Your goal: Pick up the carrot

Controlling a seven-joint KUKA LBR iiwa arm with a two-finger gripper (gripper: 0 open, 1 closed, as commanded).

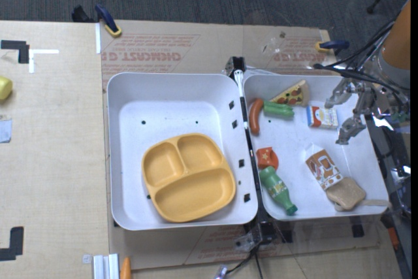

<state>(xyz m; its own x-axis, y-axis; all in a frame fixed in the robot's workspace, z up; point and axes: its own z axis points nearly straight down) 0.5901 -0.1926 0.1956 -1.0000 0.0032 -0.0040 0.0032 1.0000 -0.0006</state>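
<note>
grey metal pincer (347,115), black cables, orange band

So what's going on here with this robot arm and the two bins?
A grey robot arm reaches in from the right, its tool hovering over the right white bin near a small white-and-blue carton. The long orange-red carrot it should pick up lies untouched by that bin's left wall, next to a green vegetable piece and a pizza slice toy. The left white bin holds a yellow divided plastic plate.

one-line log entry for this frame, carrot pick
phase: approach | gripper: over right bin, holding nothing | carrot: left edge of right bin, beside pizza slice | plate: left bin
</note>
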